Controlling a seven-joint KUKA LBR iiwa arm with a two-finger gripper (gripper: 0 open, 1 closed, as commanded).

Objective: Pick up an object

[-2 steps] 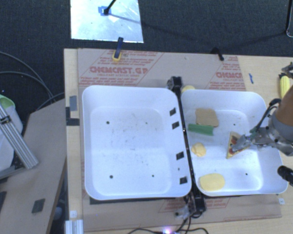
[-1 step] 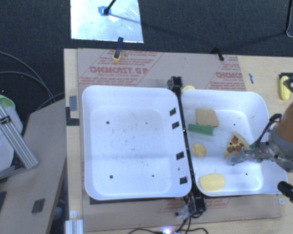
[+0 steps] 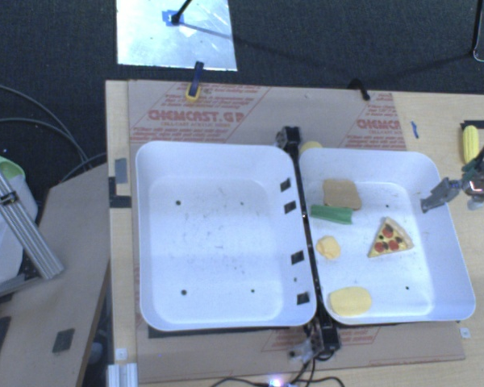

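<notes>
Pincer (image 3: 442, 193), state indeterminate, over the right bin's (image 3: 450, 240) rim; worktop (image 3: 226, 111) and dark carpet (image 3: 48, 39) lie to its left.

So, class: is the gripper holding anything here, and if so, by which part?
Nothing is held. The gripper hovers over the right bin's right rim, apart from the pizza slice, with nothing between its fingers.

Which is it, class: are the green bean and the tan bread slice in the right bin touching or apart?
Touching, as far as the camera view shows: the green bean lies right against the lower edge of the bread slice, with no white bin floor visible between them.
</notes>
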